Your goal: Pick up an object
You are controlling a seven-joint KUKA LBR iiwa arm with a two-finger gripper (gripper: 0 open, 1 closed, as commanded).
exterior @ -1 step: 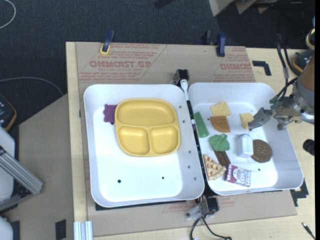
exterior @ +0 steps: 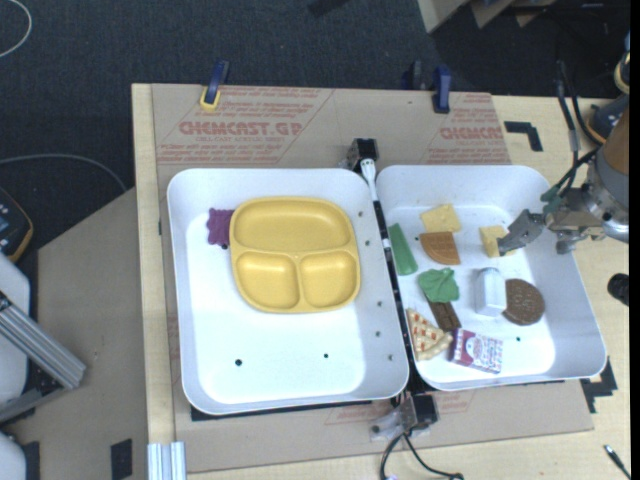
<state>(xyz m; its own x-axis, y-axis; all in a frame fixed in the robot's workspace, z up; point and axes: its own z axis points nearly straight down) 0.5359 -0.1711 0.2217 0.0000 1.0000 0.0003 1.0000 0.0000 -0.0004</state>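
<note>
Gripper hovered at right edge of frame, over right bin. Jaws' state: cannot tell. Yellow cheese cube lay just beside it, apparently nearest pick. Best approach, judged: descend straight, centred on cube, avoiding brown patty below.

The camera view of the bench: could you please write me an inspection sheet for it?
Surface: cardboard-covered bench bearing two white bins, left bin and right bin.
Job's things: right bin holds toy food: cheese wedge, green stick, leaf, pizza slice, brown patty, printed packet.
Clutter: yellow divided tray and purple piece in left bin.
Grippers: claw over right bin beside a yellow block.
Cables: white loop on floor; wires at front edge.
Surroundings: dark carpet; two clamps on rear edge.
</note>
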